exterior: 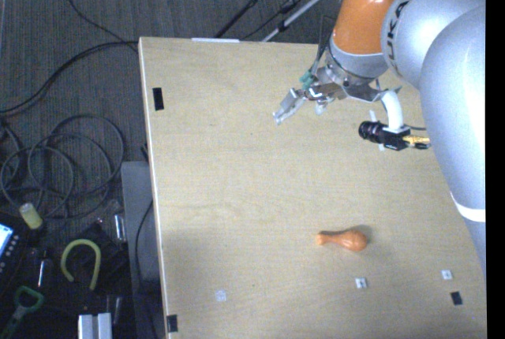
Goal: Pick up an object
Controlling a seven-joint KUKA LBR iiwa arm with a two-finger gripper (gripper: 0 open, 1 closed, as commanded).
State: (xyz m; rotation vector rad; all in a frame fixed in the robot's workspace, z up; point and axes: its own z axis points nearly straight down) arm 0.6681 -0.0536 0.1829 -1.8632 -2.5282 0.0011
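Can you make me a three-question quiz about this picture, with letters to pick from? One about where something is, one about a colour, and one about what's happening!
1. Where does the small pear-shaped orange object lie?
A. upper left corner of the bench
B. lower part of the pale wooden bench top
C. on the floor

2. What colour is the band above the arm's wrist?
A. orange
B. green
C. purple

3. Is the two-finger gripper touching the orange object?
A. yes, squeezing it
B. yes, resting on it
C. no, apart from it

Answers: 1 B, it sits low on the board. 2 A, the band is plainly orange. 3 C, bare board lies between them.
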